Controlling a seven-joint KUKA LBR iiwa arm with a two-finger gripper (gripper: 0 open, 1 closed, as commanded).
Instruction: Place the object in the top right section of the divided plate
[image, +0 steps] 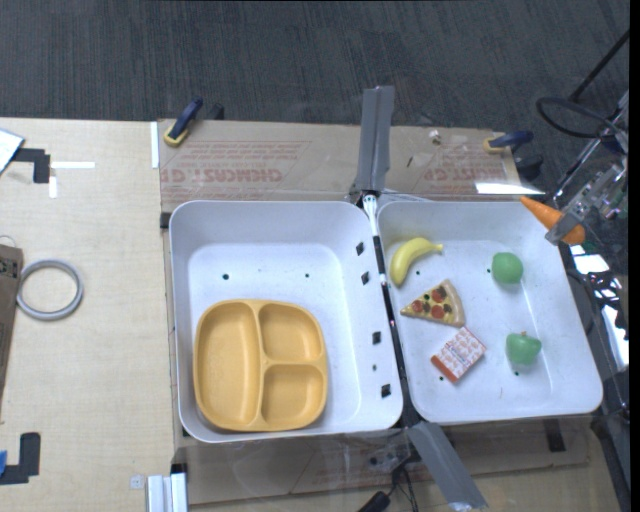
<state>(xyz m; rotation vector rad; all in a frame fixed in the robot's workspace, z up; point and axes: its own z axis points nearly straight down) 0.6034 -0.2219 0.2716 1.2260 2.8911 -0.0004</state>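
A yellow divided plate (203, 372) lies in the left bin, towards its front left. It has one long section on the left and two smaller ones on the right; nothing lies in any of them. The right bin holds a banana (410, 256), a pizza slice (437, 304), a red and white packet (458, 354), a round green fruit (507, 267) and a green pepper (522, 347). My gripper (588, 205) sits high at the far right rim of the right bin, below the orange band (556, 222), blurred among cables and away from every object.
The two white bins (190, 300) meet at a central divider (380, 300) with black clips. A tape roll (45, 288) lies on the wooden bench to the left. Blue clamps (183, 120) hold cardboard behind the bins. Cables hang at the right.
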